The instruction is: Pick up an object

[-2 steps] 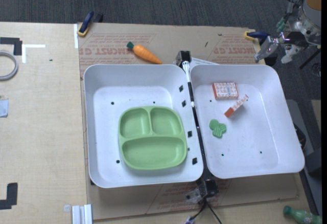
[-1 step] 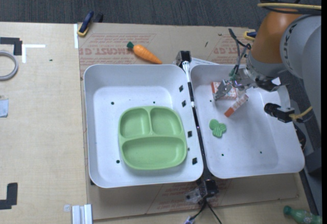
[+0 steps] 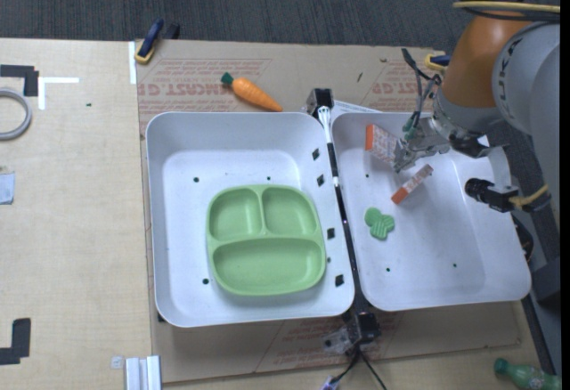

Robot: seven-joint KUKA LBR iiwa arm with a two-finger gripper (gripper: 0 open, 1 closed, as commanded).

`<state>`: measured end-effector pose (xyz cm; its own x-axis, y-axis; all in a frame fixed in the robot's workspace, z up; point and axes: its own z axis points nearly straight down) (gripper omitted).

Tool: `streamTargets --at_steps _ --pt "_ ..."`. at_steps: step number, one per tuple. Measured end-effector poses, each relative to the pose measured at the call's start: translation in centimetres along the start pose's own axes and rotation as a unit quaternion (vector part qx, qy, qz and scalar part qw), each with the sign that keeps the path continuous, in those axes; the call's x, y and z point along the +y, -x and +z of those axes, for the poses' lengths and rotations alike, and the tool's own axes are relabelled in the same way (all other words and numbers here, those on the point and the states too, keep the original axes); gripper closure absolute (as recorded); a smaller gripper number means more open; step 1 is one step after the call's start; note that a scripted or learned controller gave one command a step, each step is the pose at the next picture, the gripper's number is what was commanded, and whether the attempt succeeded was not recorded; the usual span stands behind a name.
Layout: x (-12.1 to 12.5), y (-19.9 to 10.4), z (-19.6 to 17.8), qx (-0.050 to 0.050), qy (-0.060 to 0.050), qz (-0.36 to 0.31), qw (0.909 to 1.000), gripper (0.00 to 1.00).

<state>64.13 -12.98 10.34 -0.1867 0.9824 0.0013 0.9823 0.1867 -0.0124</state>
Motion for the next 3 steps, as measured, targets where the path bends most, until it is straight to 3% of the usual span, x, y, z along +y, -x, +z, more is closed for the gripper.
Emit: streamTargets --at_steps 1,2,3 --pt "0.1 0.0 -0.1 0.000 0.001 0.000 1.0000 0.00" --pt "-6.5 -3.6 1.2 0.000 0.006 0.056 0.9984 0.00" --pt "-6.4 -3.6 0.2 0.000 0.007 0.057 0.9984 1.00"
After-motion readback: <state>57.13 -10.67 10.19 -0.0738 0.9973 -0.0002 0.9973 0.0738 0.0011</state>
